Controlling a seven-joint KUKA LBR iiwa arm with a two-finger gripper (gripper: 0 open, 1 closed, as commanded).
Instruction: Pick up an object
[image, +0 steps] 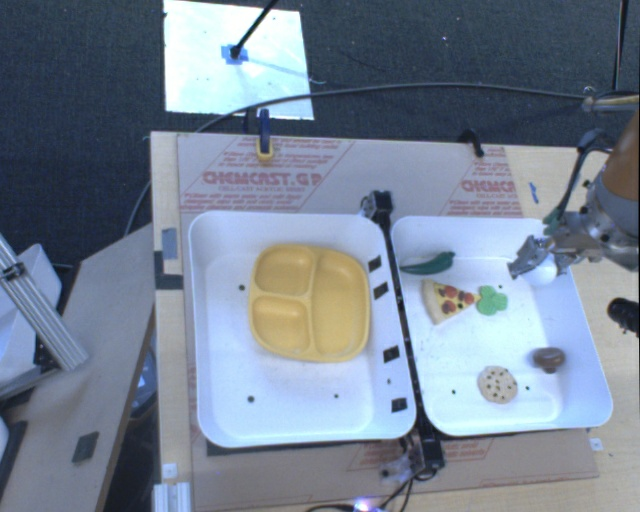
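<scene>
The right bin (575, 400) holds several toy foods: a dark green pepper (428, 263) at its far left, a pizza slice (448, 299), a small green piece (491, 300) next to the slice, a round cookie (497, 384) near the front, and a brown lump (548, 358). My gripper (535, 263) hangs over the far right part of this bin, up and to the right of the green piece. A small pale shape sits at its tip; I cannot make out what it is.
A yellow divided plate (308, 302) lies in the left bin (225, 400). A black-clipped divider (392, 320) runs between the bins. A cable (420, 92) crosses the far side of the bench. The arm enters from the right edge.
</scene>
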